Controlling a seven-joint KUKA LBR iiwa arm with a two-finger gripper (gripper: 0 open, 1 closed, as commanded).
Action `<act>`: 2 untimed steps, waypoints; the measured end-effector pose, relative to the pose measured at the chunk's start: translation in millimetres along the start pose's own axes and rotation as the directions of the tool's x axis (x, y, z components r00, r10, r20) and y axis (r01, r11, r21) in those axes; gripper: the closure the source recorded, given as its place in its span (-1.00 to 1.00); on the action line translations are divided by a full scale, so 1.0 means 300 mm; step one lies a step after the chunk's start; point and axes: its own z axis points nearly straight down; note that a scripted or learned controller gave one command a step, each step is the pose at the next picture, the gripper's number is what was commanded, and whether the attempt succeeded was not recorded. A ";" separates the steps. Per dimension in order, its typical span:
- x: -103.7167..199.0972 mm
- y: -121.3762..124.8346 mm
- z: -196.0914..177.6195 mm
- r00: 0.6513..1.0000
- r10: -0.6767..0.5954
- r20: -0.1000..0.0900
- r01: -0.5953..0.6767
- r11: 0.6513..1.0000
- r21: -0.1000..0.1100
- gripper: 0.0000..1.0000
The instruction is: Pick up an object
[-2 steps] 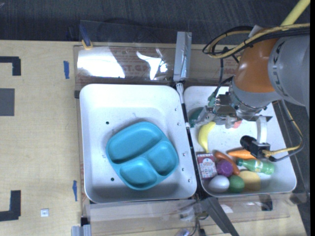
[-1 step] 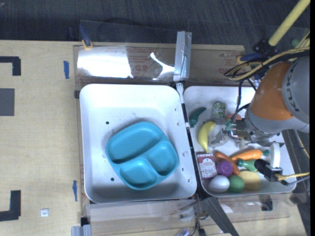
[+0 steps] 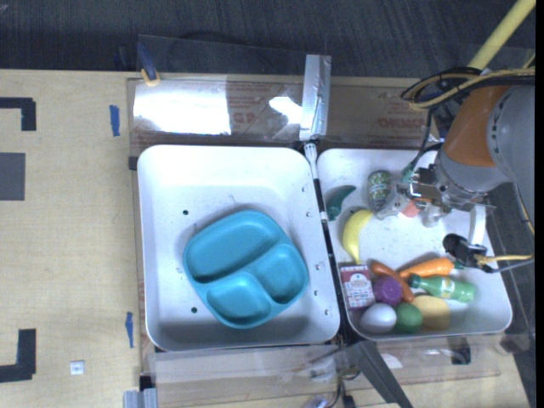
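Progress looks slight: nothing is lifted yet, and every object appears to lie in the bins. The right bin (image 3: pixel 501 308) holds the pile of toy food: a banana (image 3: pixel 356 231), a dark green piece (image 3: pixel 338 199) near the divider, a greenish speckled object (image 3: pixel 379 189) at the back, a carrot (image 3: pixel 429 268), a purple ball (image 3: pixel 388 291), a white egg (image 3: pixel 379 316), a green ball (image 3: pixel 409 316), a green bottle (image 3: pixel 448 289), a yellowish item (image 3: pixel 434 310) and a small red-and-white box (image 3: pixel 357 286). The left bin (image 3: pixel 161 177) carries a blue sectioned tray (image 3: pixel 245 267).

The hand (image 3: pixel 416 198) hangs over the back of the right bin, just beside the speckled object and above a small pinkish thing I cannot identify. Whether its fingers stand apart or together I cannot tell; they are too small and cluttered by cables, and nothing is plainly seen between them. I judge the grasp itself not yet done: closing on an item and raising it clear.
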 end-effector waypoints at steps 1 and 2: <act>0.003 0.004 -0.037 1.000 -0.003 0.003 0.003 1.000 -0.005 1.00; 0.001 0.000 -0.032 1.000 -0.002 0.003 0.002 1.000 0.000 -1.00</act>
